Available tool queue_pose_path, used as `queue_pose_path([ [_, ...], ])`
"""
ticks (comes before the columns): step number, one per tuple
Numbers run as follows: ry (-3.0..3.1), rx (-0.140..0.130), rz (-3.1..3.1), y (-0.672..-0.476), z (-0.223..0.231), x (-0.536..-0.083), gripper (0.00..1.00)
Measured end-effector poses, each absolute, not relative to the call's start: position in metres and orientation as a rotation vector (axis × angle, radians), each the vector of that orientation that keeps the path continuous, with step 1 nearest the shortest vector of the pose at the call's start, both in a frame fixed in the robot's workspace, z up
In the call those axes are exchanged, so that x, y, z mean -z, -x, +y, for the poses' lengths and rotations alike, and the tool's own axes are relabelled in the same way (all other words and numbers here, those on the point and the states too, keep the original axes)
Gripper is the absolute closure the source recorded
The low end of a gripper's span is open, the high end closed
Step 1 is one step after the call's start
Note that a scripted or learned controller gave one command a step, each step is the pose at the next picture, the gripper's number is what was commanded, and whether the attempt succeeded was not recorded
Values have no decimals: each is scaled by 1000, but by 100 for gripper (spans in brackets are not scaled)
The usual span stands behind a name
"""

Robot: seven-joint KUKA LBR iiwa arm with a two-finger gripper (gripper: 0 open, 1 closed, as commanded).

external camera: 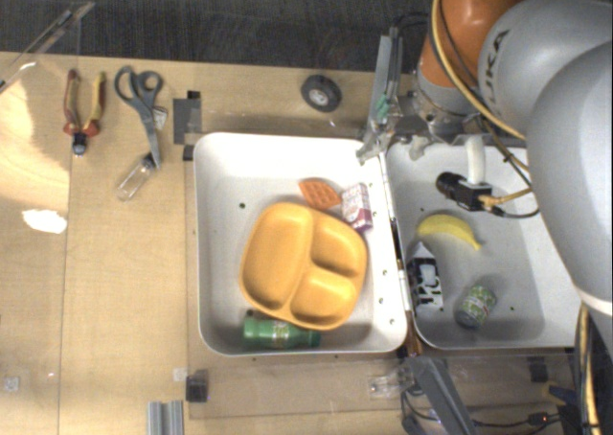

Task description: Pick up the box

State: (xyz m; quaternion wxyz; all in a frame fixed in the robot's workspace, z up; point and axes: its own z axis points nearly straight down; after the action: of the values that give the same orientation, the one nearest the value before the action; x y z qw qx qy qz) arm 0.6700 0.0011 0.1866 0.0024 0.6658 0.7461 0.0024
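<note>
Camera view: gripper (375,141) hung at twelve o'clock over the bins' divider, grip unreadable; small box (355,205) lay at five o'clock from it, wedged beside yellow tray (304,264).

A yellow divided tray (305,273) is lying in the middle of the left bin (215,241), and a green bottle (279,331) is lying along its front edge. A banana (448,230) and a green can (476,304) are lying in the right bin (522,328). Scissors (144,107), pliers (81,109) and a tape roll (322,92) are lying near the bench's (105,299) far edge.
</note>
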Motion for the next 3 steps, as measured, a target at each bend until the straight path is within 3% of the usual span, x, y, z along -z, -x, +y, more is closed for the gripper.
queue_pose_path([
  [1, -2065, -6, 2362, -628, -36, -186, 0],
  [2, -1871, -8, 2518, -636, 28, -187, 0],
  [3, -1864, -5, 2524, -627, -1, -185, 0],
])
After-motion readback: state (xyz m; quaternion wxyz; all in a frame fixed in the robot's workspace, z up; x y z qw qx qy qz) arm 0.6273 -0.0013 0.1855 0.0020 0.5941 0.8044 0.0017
